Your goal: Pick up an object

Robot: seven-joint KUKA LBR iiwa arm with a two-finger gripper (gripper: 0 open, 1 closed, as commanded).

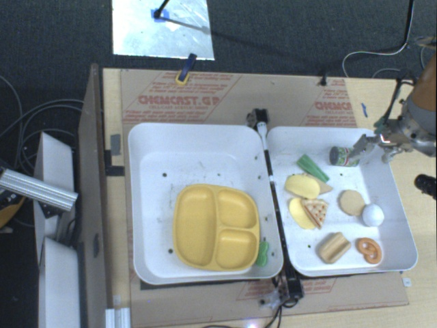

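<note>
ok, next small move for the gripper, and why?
Probably ease the gripper left and down over the small can. It sits at the right bin's upper edge, just right of the can, the nearest object, with nothing visibly between its fingers.

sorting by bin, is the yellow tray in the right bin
No, the yellow tray sits in the left bin; the right bin holds small food items.

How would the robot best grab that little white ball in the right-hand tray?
Probably straight down from above, fingers closing across the white ball's middle, its widest part. It is round, so any angle works, but the round tan biscuit sits close at its upper left; closing along the other diagonal looks freer.
</note>
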